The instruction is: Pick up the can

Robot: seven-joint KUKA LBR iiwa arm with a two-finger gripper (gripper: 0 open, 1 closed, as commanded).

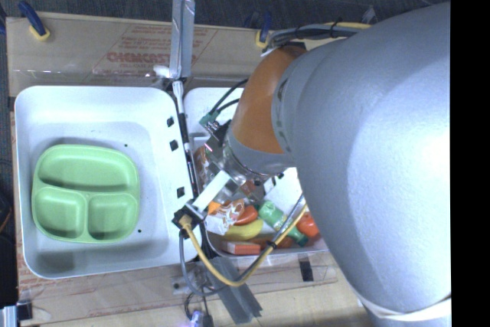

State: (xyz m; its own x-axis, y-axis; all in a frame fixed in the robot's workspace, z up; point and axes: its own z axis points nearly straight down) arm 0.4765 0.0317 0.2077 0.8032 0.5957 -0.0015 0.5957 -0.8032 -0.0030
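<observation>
Nearest the camera, at the bottom edge: a grey bracket (233,295) and a yellow cable (222,268) looping up from it to the bin divider.

Right bin (200,99) — mostly covered by the arm (383,165), which reaches in from the right and takes up most of that side. The orange band (260,107) sits above the wrist, and below it the gripper (222,199) is down among the clutter at the bin's near-left part. Fingers are hidden by the wrist body and by the items around them; cannot tell whether they are apart or together, nor whether anything sits between them.

Clutter under the gripper, near end of the right bin: a yellow banana-like piece (246,228), a green item (271,214), an orange-red item (308,226), a red-orange strip (243,247) at the near wall, and a brownish, shiny object (204,165) just left of the wrist against the divider. The brownish object may be the can, but it is too hidden to say for certain — can not clearly identified.

Left bin (46,107): a green tray (86,194) with three compartments lies flat in its near-left part, well apart from the gripper.

Between the bins, further back: a grey upright post (182,38) at the far end of the divider.

Far: wooden bench (99,42) with red printing, blue clamps (34,19) at its far-left edge, dark floor beyond
</observation>
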